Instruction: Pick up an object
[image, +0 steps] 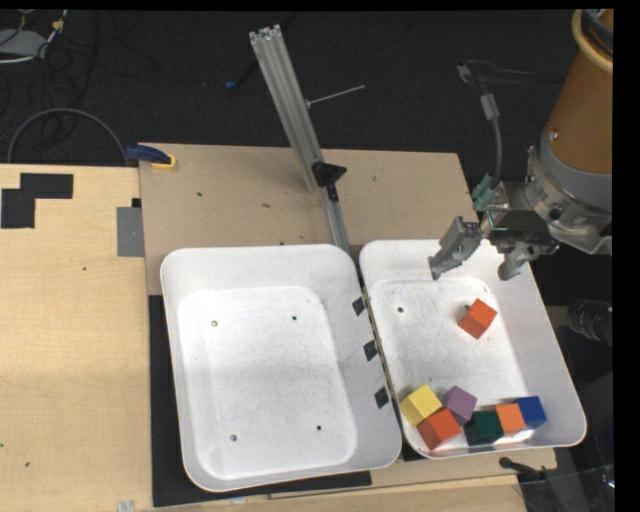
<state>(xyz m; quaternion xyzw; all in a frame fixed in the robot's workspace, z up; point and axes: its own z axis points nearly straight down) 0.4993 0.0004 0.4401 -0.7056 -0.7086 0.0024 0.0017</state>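
Over the right bin (560, 400), the gripper (483, 256) hangs with fingers spread wide and nothing between them, above an orange cube (478, 319).

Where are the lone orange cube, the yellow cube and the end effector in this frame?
lone orange cube (478, 319), camera view, centre of its top face.
yellow cube (422, 403), camera view, middle of its top face.
end effector (483, 262), camera view, midway between its two fingertips.

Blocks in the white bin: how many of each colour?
In the right white bin:
Orange cube blocks: 2
Red cube block: 1
Yellow cube block: 1
Purple cube block: 1
Green cube block: 1
Blue cube block: 1
Total: 7
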